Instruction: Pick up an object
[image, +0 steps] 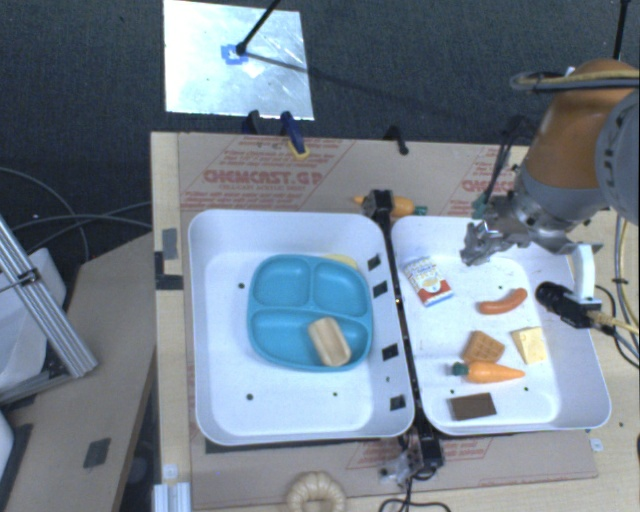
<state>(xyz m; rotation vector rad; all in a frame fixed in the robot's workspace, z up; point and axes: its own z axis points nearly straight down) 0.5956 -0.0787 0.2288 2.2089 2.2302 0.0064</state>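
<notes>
So the gripper (478, 245) is hovering over the right bin (575, 400), can't tell its state from here. Closest thing is the small carton (426, 280), just below-left of it, long axis running diagonally; the sausage (501, 300) sits a bit further down.

In your left bin (215, 400) a divided plate (290, 300) sits at the centre, with a bread roll (329, 341) in its near right section. In the right bin (580, 400) you have a small carton (426, 280) near the back left corner, a sausage (501, 300) mid-bin, a waffle (483, 348) beside a cheese wedge (529, 344), a carrot (490, 373) before them, and a chocolate bar (471, 406) by the front edge.
</notes>
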